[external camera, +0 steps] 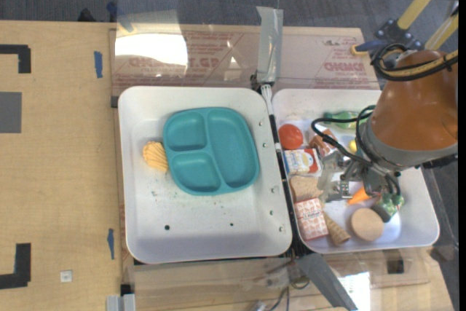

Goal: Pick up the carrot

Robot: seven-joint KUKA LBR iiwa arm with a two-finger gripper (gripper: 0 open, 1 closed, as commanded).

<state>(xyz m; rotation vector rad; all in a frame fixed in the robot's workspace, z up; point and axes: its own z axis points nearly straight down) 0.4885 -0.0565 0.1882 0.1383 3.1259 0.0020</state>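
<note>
The carrot is a small orange piece with a green top, lying in the right bin toward its front right. My gripper hangs low over the bin, right beside the carrot's left end and touching or nearly touching it. The arm's orange band and grey wrist cover the bin's right side and hide part of what lies under them.
Crowded around the carrot are a tan round piece, a cone, a red box, a brown slice, a red-and-white packet, a tomato and a green item. The left bin holds a teal divided plate and a yellow shell-shaped piece.
</note>
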